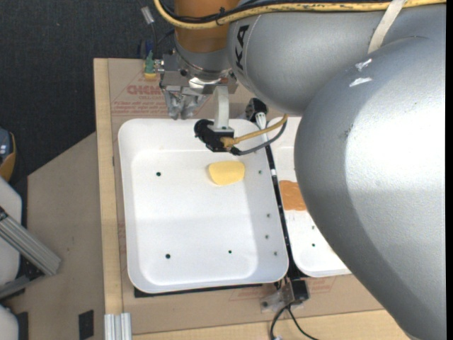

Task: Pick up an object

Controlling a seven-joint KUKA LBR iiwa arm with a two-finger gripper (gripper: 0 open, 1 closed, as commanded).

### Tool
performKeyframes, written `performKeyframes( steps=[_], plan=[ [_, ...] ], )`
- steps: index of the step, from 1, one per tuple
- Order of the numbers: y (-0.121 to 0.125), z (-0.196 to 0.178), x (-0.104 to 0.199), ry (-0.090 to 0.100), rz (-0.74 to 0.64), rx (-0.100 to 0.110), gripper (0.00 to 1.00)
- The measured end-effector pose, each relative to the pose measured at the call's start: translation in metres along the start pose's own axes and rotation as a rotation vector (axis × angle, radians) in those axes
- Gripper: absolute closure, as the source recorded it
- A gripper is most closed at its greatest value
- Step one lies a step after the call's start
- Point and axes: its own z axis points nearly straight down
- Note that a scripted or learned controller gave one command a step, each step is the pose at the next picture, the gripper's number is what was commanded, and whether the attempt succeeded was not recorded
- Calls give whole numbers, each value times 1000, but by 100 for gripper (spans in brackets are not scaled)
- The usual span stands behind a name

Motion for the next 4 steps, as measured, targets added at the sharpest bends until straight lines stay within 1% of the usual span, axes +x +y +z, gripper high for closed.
performKeyframes(
  steps=[1, 2, 3, 4],
  plan=[
    [-23, 25, -1, -1, 1, 6, 100],
    [-40, 33, -1, -1, 1, 5, 100],
    [-39, -4, -40, 0, 4, -3, 100],
    [-17, 24, 2, 1, -3, -1, 100]
  ],
)
